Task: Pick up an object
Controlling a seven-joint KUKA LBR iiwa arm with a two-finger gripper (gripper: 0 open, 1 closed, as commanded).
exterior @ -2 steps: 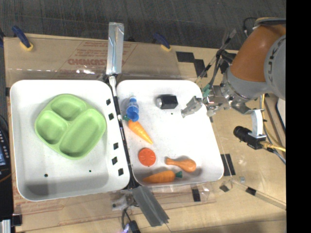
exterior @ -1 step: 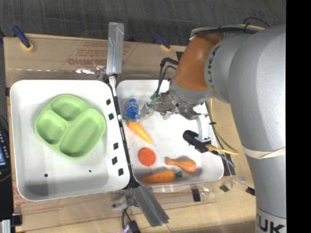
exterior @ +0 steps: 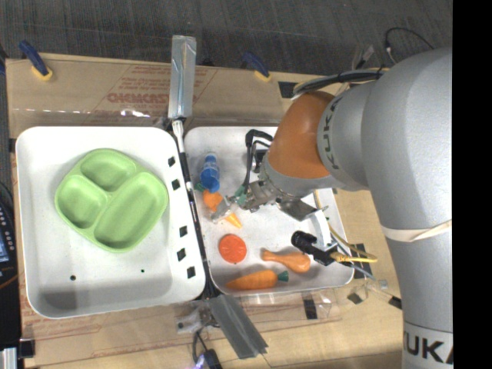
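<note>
claw point(exterior: 247, 198) low in right white bin point(exterior: 261, 141), cardboard-covered bench point(exterior: 138, 83), dark carpet point(exterior: 115, 10)

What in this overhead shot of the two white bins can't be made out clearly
- Gripper: in the camera view, the grey arm's orange wrist band covers most of it, so the finger state is unreadable.
- Right white bin: the arm hides its far right side.
- Small orange pieces beside the blue bottle: too small to identify.

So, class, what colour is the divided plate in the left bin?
Light green plate, clearest in the camera view.
</note>
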